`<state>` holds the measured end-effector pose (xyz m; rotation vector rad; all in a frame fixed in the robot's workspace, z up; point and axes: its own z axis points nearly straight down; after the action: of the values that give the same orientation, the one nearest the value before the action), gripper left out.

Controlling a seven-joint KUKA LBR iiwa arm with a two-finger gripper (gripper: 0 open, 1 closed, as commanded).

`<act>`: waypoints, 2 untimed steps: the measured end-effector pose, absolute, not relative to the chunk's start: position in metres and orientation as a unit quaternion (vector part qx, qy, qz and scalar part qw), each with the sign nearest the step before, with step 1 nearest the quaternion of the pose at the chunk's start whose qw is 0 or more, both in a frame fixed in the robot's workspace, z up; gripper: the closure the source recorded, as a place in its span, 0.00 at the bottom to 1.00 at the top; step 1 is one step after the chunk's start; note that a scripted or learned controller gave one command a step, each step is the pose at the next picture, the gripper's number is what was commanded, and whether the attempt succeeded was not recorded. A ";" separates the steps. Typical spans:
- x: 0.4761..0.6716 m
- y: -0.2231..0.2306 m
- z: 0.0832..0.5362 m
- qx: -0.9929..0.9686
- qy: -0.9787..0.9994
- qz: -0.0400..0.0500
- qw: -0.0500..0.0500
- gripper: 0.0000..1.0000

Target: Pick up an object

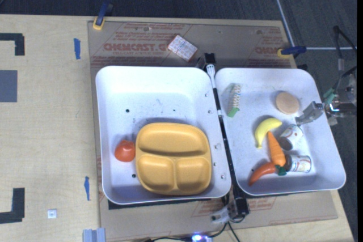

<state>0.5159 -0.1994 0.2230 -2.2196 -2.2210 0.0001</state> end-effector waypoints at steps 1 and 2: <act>0.480 -0.154 0.086 -0.707 -0.707 -0.001 -0.001 0.00; 0.482 -0.154 0.096 -0.707 -0.707 -0.002 -0.003 1.00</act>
<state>0.4815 -0.1544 0.0959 -2.2260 -2.2247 -0.0066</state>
